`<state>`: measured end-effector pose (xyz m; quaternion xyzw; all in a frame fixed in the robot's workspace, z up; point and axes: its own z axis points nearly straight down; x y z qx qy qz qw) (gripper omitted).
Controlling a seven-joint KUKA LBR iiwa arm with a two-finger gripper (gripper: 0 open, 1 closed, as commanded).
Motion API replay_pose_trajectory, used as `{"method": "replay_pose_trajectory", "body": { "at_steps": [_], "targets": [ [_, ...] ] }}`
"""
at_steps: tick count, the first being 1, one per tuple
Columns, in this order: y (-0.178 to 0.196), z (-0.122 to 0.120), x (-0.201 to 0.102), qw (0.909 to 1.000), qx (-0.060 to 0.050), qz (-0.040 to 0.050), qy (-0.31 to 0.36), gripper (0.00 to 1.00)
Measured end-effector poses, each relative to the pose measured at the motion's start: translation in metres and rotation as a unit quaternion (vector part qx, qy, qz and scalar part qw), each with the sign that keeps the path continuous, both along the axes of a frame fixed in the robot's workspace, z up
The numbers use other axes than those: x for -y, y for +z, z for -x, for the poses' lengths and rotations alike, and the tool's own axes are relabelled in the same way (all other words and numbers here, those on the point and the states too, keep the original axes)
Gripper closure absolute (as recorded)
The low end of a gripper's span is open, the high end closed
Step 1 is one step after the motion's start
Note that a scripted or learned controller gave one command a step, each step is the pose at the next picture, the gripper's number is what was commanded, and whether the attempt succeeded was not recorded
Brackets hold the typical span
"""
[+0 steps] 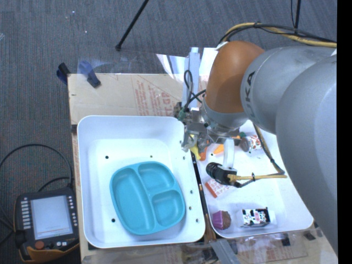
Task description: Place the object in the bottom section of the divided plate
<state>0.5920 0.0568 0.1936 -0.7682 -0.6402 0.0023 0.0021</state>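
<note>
Reaching: arm's gripper sits low over right bin, by the divider.
Grip: cannot tell.
Plate: blue, left bin.
Candidates: milk carton, cupcake, near front.
Handling: carton probably light, stiff; pinch its flat sides.

A bulky grey arm with smooth rounded casings is seen, and dark lettering is printed on its side. A glossy orange band is set above the wrist. Black and yellow cables are run along the top, and 1 yellow cable is trailed below.
</note>
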Motion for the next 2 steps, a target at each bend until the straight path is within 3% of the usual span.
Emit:
{"method": "replay_pose_trajectory", "body": {
  "at_steps": [1,2],
  "targets": [
    [0.0001,0.0000,0.0001,1.0000,0.000,0.0000,0.000,0.00],
    [0.0001,0.0000,0.0001,1.0000,0.000,0.0000,0.000,0.00]
  ]
}}
